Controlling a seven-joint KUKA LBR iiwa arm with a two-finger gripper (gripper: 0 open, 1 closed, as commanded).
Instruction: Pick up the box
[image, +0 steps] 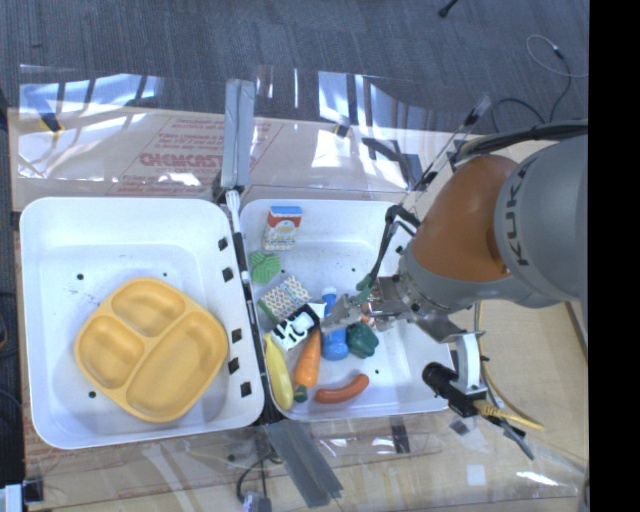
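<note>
As the grey arm with its orange band (470, 235) leaned in from the right of the frame, its end effector (352, 312) hung low over the jumble at the middle of the right-hand white bin (395, 395), among a blue toy (335, 345), a dark green lump (362, 341) and a patterned packet (284, 297); I could not tell how it was set. The small red, white and blue cardboard box (282, 227) stood apart near the bin's upper left corner, untouched. It looked light and fairly stiff, though thin card might dent under a hard squeeze; I would take it across its narrow sides, near the middle. A yellow sectioned plastic plate (150, 347) lay in the left white bin (60, 225).
</note>
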